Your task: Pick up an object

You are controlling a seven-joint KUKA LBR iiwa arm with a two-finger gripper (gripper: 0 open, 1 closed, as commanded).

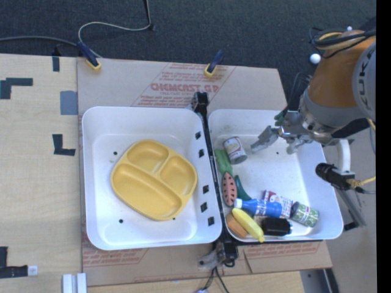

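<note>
My gripper (pixel 276 144) hangs over the upper part of the right bin (pixel 317 182), open, with nothing between its fingers (pixel 263 140). Just to its left a small silver can (pixel 233 149) lies on the bin floor, apart from the fingers. Along the bin's left wall lie a green stick-like object (pixel 222 162) and a watermelon-slice toy (pixel 230 189). Near the front lie a blue bottle (pixel 266 207), a banana (pixel 248 223), an orange object (pixel 234 226), a black object (pixel 276 226), a green can (pixel 304 213) and a red-and-white packet (pixel 274 196).
A yellow divided plate (pixel 154 179) lies in the left bin (pixel 98 163). A black divider (pixel 206 157) separates the two bins. Both stand on cardboard (pixel 177 87) held by yellow-and-blue clamps at the back edge.
</note>
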